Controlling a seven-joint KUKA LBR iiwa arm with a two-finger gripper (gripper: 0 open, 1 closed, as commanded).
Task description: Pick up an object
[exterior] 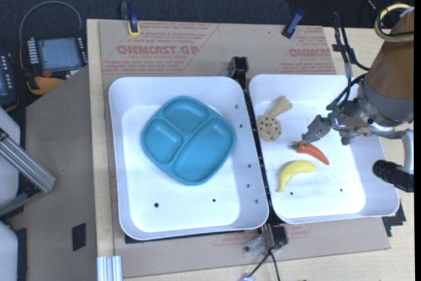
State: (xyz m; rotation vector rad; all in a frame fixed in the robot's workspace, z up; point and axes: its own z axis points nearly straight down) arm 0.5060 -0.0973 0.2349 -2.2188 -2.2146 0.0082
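Hand point(314, 133) at right of frame reaches into the right bin point(348, 207), fingers slightly apart just above an orange carrot point(314, 152), holding nothing. Yellow banana point(294, 172) lies just below; a blue plate point(189, 139) sits in the left bin point(131, 207).

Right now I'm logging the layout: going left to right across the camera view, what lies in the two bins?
Blue divided plate → cookie-like toy → banana → orange pepper → hand, just above the pepper.

You couldn't see most of the arm point(395, 76) — the frame's right edge cut it off. The gripper point(314, 135) covered the near end of the orange pepper point(314, 153) — its fingers were too small to read.
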